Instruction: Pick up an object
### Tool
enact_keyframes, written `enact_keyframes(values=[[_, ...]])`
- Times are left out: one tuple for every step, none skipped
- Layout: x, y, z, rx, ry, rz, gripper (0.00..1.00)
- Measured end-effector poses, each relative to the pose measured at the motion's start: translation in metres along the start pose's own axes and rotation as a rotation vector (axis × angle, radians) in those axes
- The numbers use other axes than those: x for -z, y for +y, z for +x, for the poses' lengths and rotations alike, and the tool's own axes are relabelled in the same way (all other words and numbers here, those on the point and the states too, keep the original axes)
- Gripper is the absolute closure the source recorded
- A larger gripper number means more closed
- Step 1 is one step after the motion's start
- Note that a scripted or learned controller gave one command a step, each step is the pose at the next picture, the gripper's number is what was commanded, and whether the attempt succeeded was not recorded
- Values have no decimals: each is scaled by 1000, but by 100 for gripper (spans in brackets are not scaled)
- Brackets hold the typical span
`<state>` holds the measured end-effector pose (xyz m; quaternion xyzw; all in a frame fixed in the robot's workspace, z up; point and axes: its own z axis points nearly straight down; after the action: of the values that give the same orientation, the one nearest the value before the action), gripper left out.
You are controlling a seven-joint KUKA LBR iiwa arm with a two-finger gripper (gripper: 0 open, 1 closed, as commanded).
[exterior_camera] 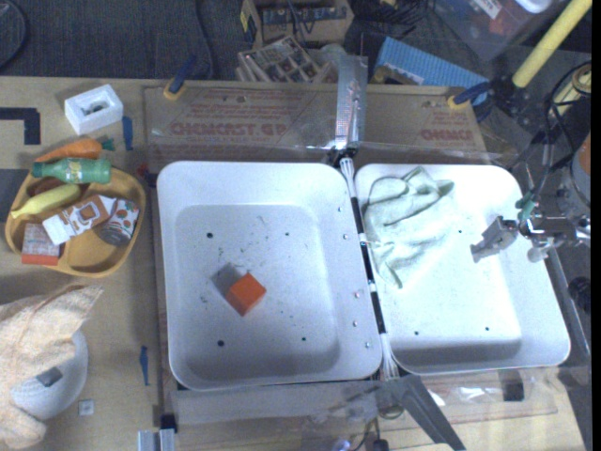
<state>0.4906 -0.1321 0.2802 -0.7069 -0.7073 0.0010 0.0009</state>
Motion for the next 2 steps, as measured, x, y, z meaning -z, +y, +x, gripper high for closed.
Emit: enact_keyframes(values=[[-26, 42, 48, -18, -1, -2, 0], [-181, 64, -5, -162, 1, 1, 0]])
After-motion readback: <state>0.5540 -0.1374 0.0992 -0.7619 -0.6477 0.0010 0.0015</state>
